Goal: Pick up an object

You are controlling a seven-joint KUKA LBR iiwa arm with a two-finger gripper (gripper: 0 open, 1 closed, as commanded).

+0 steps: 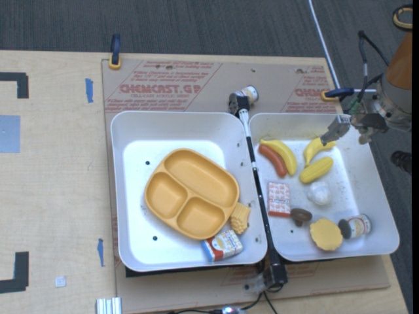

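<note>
The gripper (349,133) hangs with its fingers apart over the far side of the right bin (357,191) (just beside a yellow banana (317,148))

Pale wooden bench (52,195), seen from above, with a brown sheet (196,84) printed in red lettering lying flat on its right part. The sheet is held at its far edge by a yellow-and-blue clamp (115,51) at the left corner and a second clamp (337,94) towards the right. The left white bin (118,175) and the right white bin (383,221) rest on it with their inner rims meeting. The bare wood on the left bears two black angle marks (16,84), two blue tape strips (89,90) and a grey square (8,133).
</note>
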